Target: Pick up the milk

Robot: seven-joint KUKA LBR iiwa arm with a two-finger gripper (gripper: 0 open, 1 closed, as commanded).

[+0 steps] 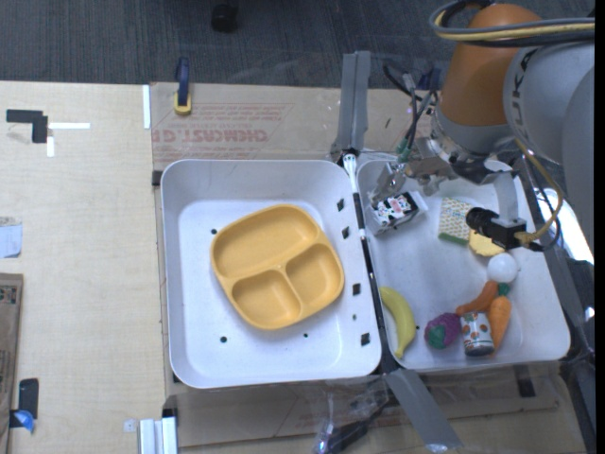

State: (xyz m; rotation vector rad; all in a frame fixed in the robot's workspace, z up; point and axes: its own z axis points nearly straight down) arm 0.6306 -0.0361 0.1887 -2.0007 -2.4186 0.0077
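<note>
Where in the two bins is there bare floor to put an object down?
Left bin: bare only around the yellow plate, widest along the near wall. Right bin: an open patch mid-floor, between the milk carton, banana and white egg. Its near right corner, by the carrots, is crowded.

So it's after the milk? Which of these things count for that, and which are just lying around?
For the job:
milk carton, at the right bin's far left corner
gripper, just above the carton

Lying about:
yellow divided plate in the left bin
banana
carrots
white egg
small can
purple toy
</note>
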